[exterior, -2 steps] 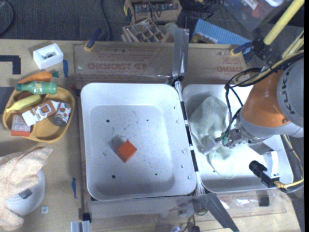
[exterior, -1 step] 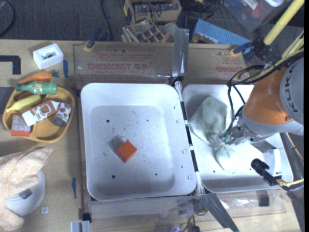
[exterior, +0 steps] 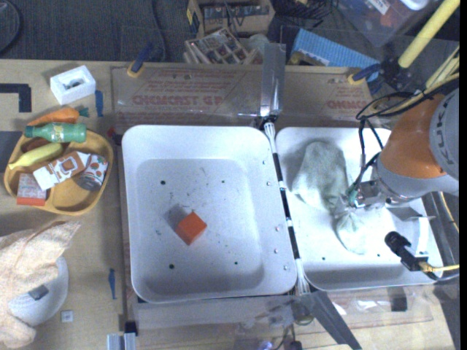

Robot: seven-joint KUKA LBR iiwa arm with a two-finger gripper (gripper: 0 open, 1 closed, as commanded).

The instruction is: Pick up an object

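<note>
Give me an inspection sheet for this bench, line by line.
Surface: two white bins side by side, left bin, right bin.
Job's things: orange block in left bin; pale cloth in right bin.
Clutter: wooden bowl of toy food left of the bins; white box.
Grippers: gripper low over the cloth.
Cables: black cable along the arm.
Surroundings: blue sponge behind the bench.
</note>
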